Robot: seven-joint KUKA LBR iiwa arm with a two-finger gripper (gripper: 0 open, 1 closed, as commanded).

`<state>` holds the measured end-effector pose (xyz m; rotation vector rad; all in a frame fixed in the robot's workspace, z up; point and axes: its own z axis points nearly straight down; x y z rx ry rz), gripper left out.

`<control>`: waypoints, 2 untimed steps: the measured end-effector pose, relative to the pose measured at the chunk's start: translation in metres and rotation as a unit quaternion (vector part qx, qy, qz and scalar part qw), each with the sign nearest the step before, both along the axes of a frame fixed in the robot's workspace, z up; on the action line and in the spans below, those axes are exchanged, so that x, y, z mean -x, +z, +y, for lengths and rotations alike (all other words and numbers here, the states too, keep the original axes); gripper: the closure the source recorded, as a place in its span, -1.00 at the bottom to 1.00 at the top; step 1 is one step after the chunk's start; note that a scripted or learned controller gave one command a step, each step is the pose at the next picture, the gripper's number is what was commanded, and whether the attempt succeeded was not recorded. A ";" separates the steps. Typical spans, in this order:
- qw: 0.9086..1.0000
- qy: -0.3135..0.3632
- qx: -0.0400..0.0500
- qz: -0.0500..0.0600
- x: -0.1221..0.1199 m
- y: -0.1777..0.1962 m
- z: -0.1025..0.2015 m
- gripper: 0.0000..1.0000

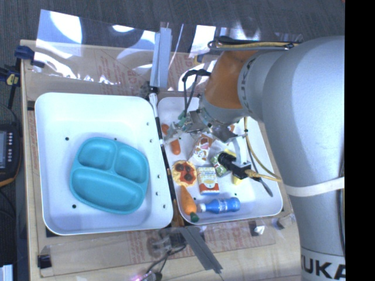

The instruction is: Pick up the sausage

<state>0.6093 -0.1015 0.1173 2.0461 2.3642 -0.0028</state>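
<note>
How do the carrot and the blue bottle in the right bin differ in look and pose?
The carrot is orange with a green end, while the blue bottle is blue with a pale cap end. The carrot lies slanted along the bin's left wall, while the bottle lies crosswise along its near wall. Both lie flat in the right bin.

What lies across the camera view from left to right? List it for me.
Left bin → blue divided plate → carrot → blue bottle → grey arm.
</note>
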 end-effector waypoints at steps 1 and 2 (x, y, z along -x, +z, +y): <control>1.000 0.002 0.001 -0.001 -0.001 0.010 0.000 1.00; 1.000 0.003 0.001 -0.001 -0.001 0.010 0.000 -1.00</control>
